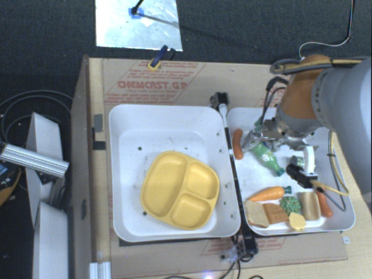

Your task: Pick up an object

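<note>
Lying nearest the camera, along the front wall of the right bin (343, 221), is a row of toy foods packed close together: a bread slice (263, 214), a small yellow piece (297, 221), a tan loaf (309, 205) and a green broccoli floret (290, 204). A red sausage (324, 205) sits just to the right of the loaf. A carrot (268, 194) lies crosswise just behind the bread, its tip pointing to the bin's left wall.

To the left, in the left bin (116, 173), a yellow divided plate (180, 189) rests flat on the floor, toward the front right corner.

Farther back in the right bin, a green bottle (268, 158) lies on its side at a slant, apart from the front row. An orange sausage (238, 144) lies lengthwise against the wall that the two bins share.

The gripper (266, 139) hangs low over the back half of the right bin, right at the upper end of the green bottle. Whether it is open, closed or touching the bottle cannot be told from this angle. The grey arm (340, 97), with its orange band (299, 95), reaches in from the right.

Beyond the bins lies brown cardboard (152, 85) with red print, a blue and yellow clip (160, 58) at its far edge, and past that a silvery sheet (139, 16) on the dark floor.
</note>
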`<act>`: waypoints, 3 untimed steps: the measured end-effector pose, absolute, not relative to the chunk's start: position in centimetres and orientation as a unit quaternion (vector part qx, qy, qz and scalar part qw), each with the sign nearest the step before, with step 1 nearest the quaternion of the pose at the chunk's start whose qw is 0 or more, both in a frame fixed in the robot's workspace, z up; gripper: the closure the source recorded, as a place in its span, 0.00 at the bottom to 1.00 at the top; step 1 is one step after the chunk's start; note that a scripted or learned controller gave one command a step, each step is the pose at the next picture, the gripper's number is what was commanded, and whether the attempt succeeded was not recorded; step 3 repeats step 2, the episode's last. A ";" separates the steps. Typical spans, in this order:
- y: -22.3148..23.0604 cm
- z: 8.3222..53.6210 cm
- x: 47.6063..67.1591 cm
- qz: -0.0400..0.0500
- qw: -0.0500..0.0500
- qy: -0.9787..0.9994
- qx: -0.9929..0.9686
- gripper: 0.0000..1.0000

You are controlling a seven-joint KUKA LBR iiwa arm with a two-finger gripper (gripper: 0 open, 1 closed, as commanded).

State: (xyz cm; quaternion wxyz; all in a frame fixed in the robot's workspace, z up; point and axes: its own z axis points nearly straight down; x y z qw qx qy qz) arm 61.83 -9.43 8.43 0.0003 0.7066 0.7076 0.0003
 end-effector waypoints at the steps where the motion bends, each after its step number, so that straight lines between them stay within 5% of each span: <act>1: -9.4 9.5 62.0 0.001 0.001 0.708 0.706 1.00; 2: -2.8 18.6 60.5 0.002 0.001 0.709 0.705 1.00; 3: -2.8 18.6 60.5 0.002 0.001 0.709 0.705 1.00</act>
